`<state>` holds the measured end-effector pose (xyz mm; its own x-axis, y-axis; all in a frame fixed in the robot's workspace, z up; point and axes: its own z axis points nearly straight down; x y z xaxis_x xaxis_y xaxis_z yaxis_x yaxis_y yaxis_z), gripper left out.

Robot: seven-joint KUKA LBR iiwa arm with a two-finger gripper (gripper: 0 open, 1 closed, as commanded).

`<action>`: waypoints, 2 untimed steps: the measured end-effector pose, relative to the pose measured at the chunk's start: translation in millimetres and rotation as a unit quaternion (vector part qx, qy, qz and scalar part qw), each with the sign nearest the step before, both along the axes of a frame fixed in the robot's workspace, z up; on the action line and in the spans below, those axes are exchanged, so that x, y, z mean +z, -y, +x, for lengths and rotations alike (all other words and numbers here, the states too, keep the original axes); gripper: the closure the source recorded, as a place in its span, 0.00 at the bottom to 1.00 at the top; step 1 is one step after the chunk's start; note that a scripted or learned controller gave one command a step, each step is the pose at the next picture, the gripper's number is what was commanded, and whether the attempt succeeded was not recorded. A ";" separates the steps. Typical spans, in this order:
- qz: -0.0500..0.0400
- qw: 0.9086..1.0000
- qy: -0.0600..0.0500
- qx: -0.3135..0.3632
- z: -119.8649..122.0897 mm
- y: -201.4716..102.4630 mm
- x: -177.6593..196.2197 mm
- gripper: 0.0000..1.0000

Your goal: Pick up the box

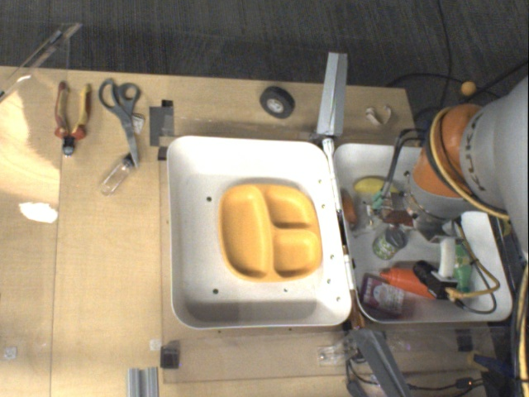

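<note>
A dark purple box [382, 296] lies at the front left corner of the right bin [488, 313]. An orange object [405, 278] rests along its upper edge. My gripper [392, 219] hangs over the middle left of the same bin, a little behind the box and apart from it. It sits among small items: a yellow piece [369, 186] behind it, a brownish-red thing [350, 212] to its left and a greyish round thing [387, 243] just below it. The grey arm with its orange band [450, 151] comes in from the right and hides the back of the bin.
The left bin [194, 222] holds a yellow divided tray [269, 230]. Green pieces [461, 273] lie toward the right of the right bin. On the bench at the back left are scissors [124, 114], pliers [70, 114] and a tape roll [277, 101].
</note>
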<state>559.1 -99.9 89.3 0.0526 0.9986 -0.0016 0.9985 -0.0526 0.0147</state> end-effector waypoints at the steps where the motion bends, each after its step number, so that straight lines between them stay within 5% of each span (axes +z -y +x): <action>1: -0.001 0.993 -0.004 0.122 -31.8 23.1 83.6 0.00; 2: -0.002 0.997 0.002 0.074 -38.7 -3.4 0.7 0.00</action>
